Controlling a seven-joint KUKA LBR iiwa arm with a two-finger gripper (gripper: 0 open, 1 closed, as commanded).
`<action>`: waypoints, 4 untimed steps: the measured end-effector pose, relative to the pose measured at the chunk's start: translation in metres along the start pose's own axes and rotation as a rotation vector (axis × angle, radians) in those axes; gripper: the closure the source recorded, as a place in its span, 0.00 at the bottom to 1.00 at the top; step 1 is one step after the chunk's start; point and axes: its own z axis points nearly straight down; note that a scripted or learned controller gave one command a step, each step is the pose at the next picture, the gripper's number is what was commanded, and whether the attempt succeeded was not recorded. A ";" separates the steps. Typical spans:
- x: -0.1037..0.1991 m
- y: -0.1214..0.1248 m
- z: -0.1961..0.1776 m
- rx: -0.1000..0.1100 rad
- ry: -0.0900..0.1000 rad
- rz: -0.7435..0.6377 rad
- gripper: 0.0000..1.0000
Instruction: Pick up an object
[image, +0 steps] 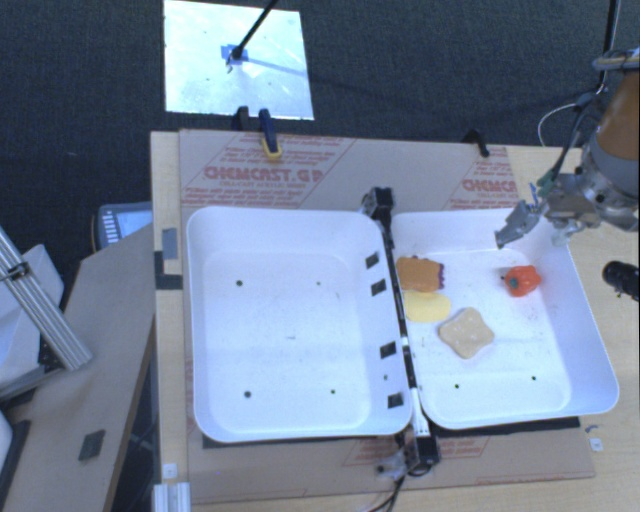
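The right bin (580, 350) holds several small items. A red-orange piece (519, 281) lies near its right wall. An orange-brown slab with a purple edge (420, 273) sits against the divider, with a flat yellow piece (428, 307) just below it and a tan lumpy piece (466, 333) in front of that. My gripper (530, 236) hangs over the bin's back right area, above and slightly behind the red-orange piece. Its fingers are spread open and hold nothing.
The left bin (200, 300) adjoins the right one along a central divider with black clips (388, 350). Both stand on a cardboard sheet (300, 170). A yellow clamp (270, 148) sits at the back, and cables (560, 115) loop near the arm.
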 end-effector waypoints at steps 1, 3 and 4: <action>0.000 0.001 -0.011 -0.004 -0.001 -0.003 1.00; 0.118 -0.111 -0.114 0.003 0.002 -0.003 1.00; 0.208 -0.111 -0.117 -0.001 0.003 -0.011 1.00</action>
